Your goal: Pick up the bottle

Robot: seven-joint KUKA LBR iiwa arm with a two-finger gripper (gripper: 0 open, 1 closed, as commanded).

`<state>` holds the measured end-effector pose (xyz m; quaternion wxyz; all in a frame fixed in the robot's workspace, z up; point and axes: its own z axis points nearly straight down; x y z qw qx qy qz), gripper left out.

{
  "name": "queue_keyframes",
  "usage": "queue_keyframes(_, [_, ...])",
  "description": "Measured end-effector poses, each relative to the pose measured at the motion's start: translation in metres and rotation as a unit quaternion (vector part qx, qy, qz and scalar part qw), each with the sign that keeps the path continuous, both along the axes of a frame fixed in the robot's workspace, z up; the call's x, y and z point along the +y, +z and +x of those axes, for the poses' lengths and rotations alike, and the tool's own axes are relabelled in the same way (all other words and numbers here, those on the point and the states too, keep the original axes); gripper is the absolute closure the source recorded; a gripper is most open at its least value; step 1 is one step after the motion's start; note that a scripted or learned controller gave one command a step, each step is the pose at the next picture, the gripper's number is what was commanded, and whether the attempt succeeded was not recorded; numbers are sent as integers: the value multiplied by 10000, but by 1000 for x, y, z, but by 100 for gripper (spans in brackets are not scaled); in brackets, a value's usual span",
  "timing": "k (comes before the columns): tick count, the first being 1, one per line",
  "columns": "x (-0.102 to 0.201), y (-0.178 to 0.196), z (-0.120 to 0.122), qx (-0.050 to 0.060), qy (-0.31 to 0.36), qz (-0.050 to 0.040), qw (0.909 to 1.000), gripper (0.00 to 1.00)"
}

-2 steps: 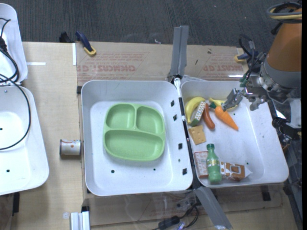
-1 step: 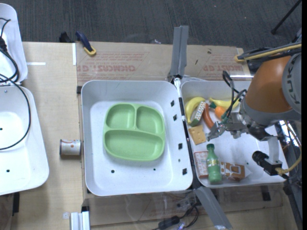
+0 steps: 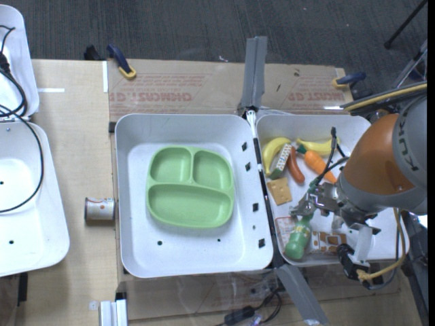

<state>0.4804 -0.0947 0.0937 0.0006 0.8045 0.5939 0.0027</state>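
White moulded trays (image 3: 27, 202) sit at the far left of the bench (image 3: 81, 128), with a black cable (image 3: 27, 161) looping over them. A small metal cylinder (image 3: 100, 209) lies on the wood just left of the left bin (image 3: 129, 182). A blue-and-yellow clamp (image 3: 121, 61) rests at the back, beside a sheet of cardboard (image 3: 177, 87).

In the left bin lies a green plate (image 3: 191, 187) with three compartments, roughly in the middle and flat on the floor. A grey post (image 3: 255, 73) rises behind the seam where the two bins meet.

The right bin (image 3: 285, 118) holds a cluster of things. A banana (image 3: 275, 153) curves near the back left, with a tan cracker (image 3: 279, 191) just in front of it. A red sausage (image 3: 296, 166), a carrot (image 3: 316, 163) and a second banana (image 3: 316, 145) lie close together further right. The bottle (image 3: 298, 240), green, lies tilted in the front left part of this bin, close to the front wall, its narrow end pointing back and right. A printed card (image 3: 329, 242) lies just right of it.

The gripper (image 3: 309, 206) hangs directly over the bottle's narrow end. Whether it is spread or closed cannot be told, nor whether it touches the bottle. The arm (image 3: 380, 158), its orange band broad in view, reaches in over the bin's right side. Another clamp (image 3: 350, 80) sits at the back right.
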Motion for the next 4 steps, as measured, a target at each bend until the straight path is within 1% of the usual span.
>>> queue_keyframes(1, [-1, 7, 1, 8, -17, 0, 10000, 100])
queue_keyframes(2, [87, 95, 22, 51, -1346, -26, 9909, 100])
queue_keyframes(3, [87, 95, 22, 57, -1347, -26, 9909, 0])
queue_keyframes(4, [87, 95, 22, 57, -1347, -26, 9909, 0])
